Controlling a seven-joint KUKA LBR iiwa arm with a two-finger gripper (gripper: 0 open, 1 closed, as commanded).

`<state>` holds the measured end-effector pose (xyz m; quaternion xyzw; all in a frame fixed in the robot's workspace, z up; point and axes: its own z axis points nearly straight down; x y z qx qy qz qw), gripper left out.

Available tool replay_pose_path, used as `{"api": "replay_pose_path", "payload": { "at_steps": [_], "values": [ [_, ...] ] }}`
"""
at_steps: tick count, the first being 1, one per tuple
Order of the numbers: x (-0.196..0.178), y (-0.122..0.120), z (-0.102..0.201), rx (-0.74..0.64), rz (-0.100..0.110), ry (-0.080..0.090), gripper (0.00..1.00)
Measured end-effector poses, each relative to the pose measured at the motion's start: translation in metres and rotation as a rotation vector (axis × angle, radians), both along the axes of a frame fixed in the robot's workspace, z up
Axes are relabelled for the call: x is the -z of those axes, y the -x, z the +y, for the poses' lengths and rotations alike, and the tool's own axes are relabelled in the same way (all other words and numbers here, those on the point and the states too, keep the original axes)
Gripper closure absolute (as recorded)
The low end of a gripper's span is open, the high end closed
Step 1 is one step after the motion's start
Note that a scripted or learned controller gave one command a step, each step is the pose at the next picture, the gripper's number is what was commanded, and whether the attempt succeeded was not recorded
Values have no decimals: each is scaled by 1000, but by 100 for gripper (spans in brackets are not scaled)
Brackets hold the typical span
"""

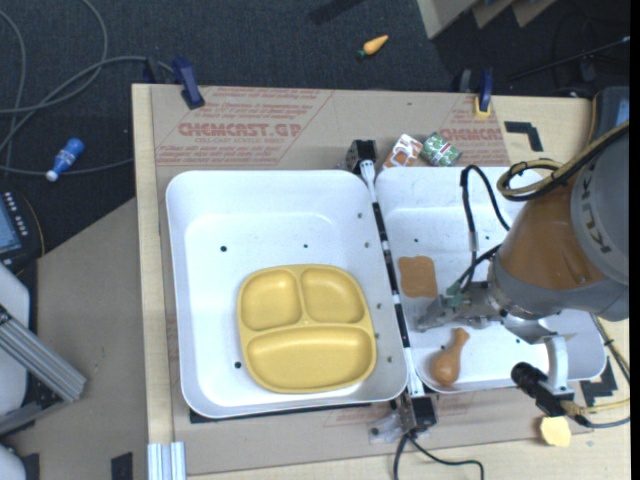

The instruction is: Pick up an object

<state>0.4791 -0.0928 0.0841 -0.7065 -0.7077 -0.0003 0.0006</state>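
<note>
While the arm reaches in from the right over the right bin (430,193), the candidate items lie as follows. Item one: a tan, drumstick-shaped toy (448,358), lying at the near edge of the right bin, bulbous end nearest the viewer and narrow stem pointing far-right toward the tool. It is judged light, rigid and smooth, probably moulded plastic, likely to roll or squirt out of a pinch on the round end; the best hold would seem to be across the narrow stem or the waist where stem meets bulb. Item two: a flat brown square piece (417,276), lying flush on the bin floor just right of the divide between the bins and far of the drumstick; judged thin and light, with little edge to catch, so the harder pick. Item three: a yellow three-compartment plate (305,328) in the left bin (200,228), stiff, wide and shallow, graspable only at its rim. Tool (447,311): grey fingers pointing left, low over the right bin floor, between the brown piece and the drumstick stem; nothing is seen held between them. Whether the opening is wide or narrow cannot be told from this view. Small packets (425,151) rest on the bench beyond the right bin.
</note>
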Motion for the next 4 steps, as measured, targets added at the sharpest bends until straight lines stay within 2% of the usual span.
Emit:
{"api": "replay_pose_path", "payload": {
  "at_steps": [1,2,3,4],
  "values": [
    [-1,-88,-19,-2,-8,5,0],
    [-1,-153,-12,-3,-8,4,0],
    [-1,-186,1,-2,-6,2,0],
    [-1,-169,-1,2,2,1,0]
  ]
}}
